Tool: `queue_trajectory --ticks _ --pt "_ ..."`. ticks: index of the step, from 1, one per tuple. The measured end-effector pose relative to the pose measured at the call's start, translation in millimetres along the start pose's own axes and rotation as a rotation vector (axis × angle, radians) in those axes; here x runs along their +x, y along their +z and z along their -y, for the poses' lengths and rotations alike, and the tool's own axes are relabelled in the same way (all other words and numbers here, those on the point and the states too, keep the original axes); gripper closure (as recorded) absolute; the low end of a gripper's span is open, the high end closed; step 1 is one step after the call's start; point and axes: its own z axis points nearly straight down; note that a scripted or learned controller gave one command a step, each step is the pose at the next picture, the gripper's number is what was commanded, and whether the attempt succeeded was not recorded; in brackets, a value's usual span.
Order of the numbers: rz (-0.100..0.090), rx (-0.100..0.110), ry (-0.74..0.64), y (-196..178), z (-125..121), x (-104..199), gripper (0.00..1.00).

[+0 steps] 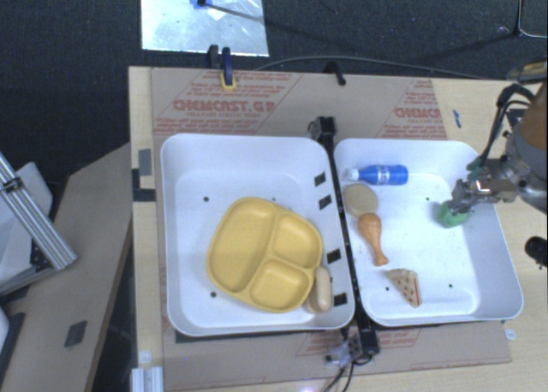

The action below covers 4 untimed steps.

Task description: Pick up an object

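— Gripper (468,194) position?
— Low in the right bin (479,292), near its right wall, right over a green object (451,214). Whether it grips that object, I cannot tell.
— Other items there?
— 1 blue bottle (382,175), 1 drumstick (372,235), 1 sandwich wedge (404,284). The left bin (193,236) holds 1 yellow divided plate (265,252).

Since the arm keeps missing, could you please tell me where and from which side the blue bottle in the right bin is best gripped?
Grip the blue bottle across the middle of its body, coming straight down from above. It lies on its side along the bin's far wall, white cap pointing left, so the tool's fingers should close across its narrow width. The round tan piece just in front leaves little room there.
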Motion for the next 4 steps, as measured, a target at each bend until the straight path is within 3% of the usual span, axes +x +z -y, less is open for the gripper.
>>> queue_trajectory --ticks 1,3,4 --pt "0.000 0.000 0.000 -2.0 -6.0 49.2 1.00" --pt "-0.001 0.002 0.001 21.1 5.9 147.4 1.00" --pt "-0.001 0.002 -0.001 23.2 5.9 211.3 1.00"
